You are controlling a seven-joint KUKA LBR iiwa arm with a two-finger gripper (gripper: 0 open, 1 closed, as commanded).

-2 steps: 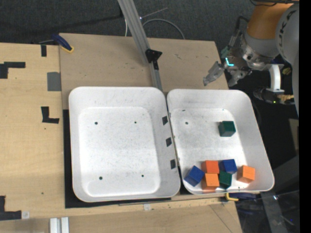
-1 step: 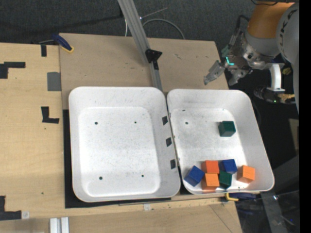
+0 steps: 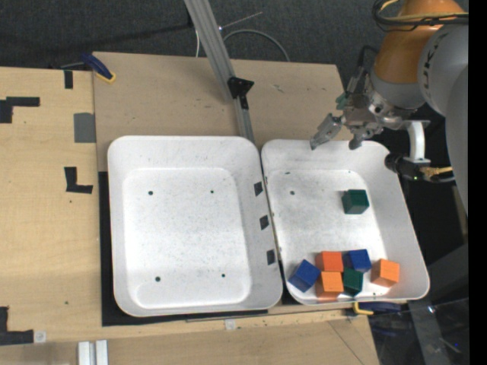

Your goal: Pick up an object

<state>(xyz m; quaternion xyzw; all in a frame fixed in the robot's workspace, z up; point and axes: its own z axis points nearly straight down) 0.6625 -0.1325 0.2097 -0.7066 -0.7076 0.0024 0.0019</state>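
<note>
Over the far edge of the right bin (image 3: 399,204) hangs the gripper (image 3: 333,138), its two fingers spread wide with nothing between them. So this is the approach: no object has been picked, and the arm (image 3: 426,52), grey with its orange band up top, leans in from the right.

Candidates lie below. A lone dark green block (image 3: 354,201) sits by itself in the middle of that bin, well apart from the rest and nearest the gripper. Down at the near wall there's a huddle: a blue block (image 3: 304,274), an orange block (image 3: 330,261) with another orange block (image 3: 331,282) just in front of it, a second blue block (image 3: 358,259), a second green block (image 3: 352,280), and off to the right one more orange block (image 3: 386,271). They look to be touching or close to it.

My guess is the lone green one is the easy target: free space on every side for the fingers to straddle. The next move calls for carrying the gripper in over the bin, lining up above a block, then coming straight down before closing. Going for the cluster risks nudging neighbours or landing a finger on top of one.

Beside it, the left bin (image 3: 122,204) is bare speckled white. Both rest on a pale wooden bench (image 3: 46,204) marked with black tape bits (image 3: 74,179); a metal pole (image 3: 217,44) slants up behind, dark floor beyond.
</note>
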